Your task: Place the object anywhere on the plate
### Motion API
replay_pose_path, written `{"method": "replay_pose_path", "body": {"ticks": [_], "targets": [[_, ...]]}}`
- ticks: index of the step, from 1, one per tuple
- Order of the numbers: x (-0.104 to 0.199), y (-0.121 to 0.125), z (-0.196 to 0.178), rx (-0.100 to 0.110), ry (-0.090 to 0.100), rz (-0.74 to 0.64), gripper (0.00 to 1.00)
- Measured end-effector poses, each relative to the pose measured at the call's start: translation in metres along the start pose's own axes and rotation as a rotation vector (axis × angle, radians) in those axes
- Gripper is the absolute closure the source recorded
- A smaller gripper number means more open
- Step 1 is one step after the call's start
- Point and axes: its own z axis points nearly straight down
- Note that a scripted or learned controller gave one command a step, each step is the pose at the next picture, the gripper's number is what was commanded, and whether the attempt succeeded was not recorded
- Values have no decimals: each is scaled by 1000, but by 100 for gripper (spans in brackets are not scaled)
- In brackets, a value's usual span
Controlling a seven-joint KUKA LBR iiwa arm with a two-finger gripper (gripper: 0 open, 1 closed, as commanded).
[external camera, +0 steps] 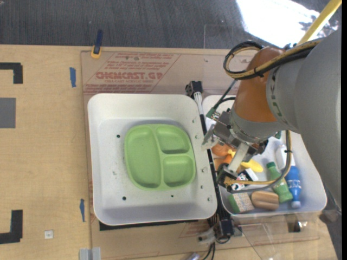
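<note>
Nearest the camera, at the lower end of the right bin [319, 195], lies a brown loaf-shaped piece [265, 200], its long axis running left to right. Just left of it is a flat green-and-tan packet [241, 202].

A little farther in lie two bottles side by side. One is a green bottle [281, 187], tilted with its pale cap toward the far left. The other is a blue bottle [294, 186], whose long axis runs near to far along the bin's right wall.

Farther still are one yellow piece [251, 167] and one orange piece [220, 150], both close under my wrist. All six of these things sit in the right bin, and I cannot tell which of them is the object to be moved.

My gripper [234, 164] hangs low over the left part of that bin, among the orange and yellow pieces. I cannot tell whether it is spread, closed or clasping anything.

There are two white bins in all. The left bin [98, 145] holds one green plate [160, 156], lying flat near its middle. The plate is a rounded rectangle with its slightly longer side running left to right. It has three compartments, a large one on the left and two smaller ones stacked on the right.

Beyond the bins, a printed cardboard sheet [130, 72] lies on the bench [43, 145].
</note>
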Motion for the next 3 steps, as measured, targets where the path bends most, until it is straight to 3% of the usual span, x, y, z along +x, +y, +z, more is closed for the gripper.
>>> {"method": "replay_pose_path", "body": {"ticks": [3], "targets": [[0, 0, 0, 0, 0, 0, 0]]}}
